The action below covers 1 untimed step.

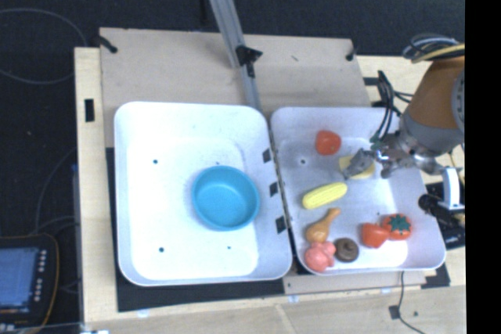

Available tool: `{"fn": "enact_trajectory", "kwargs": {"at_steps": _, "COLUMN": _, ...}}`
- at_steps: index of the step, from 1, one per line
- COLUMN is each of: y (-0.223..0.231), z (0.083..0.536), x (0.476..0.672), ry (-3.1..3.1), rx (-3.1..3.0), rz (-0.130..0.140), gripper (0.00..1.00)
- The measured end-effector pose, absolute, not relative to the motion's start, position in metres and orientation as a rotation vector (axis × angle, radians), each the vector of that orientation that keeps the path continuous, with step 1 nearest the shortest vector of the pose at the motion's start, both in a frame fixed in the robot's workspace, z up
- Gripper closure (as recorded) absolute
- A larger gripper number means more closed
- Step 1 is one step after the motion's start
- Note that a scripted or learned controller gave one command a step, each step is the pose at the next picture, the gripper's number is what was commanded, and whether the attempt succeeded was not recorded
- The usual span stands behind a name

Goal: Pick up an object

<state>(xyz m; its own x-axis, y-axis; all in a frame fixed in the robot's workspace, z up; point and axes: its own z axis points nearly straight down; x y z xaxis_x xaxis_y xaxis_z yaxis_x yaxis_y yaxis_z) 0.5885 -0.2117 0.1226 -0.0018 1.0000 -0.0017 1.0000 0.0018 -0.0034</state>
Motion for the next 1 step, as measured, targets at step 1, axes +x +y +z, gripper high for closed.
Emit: {"fn": "enact_trajectory", "kwargs": {"at_steps": 1, "y": -0.2130, "z": 0.1009, "x": 0.5890, "ry": -2.219, "rx": -2.225, "rz": 0.003, "gripper": 0.00}}
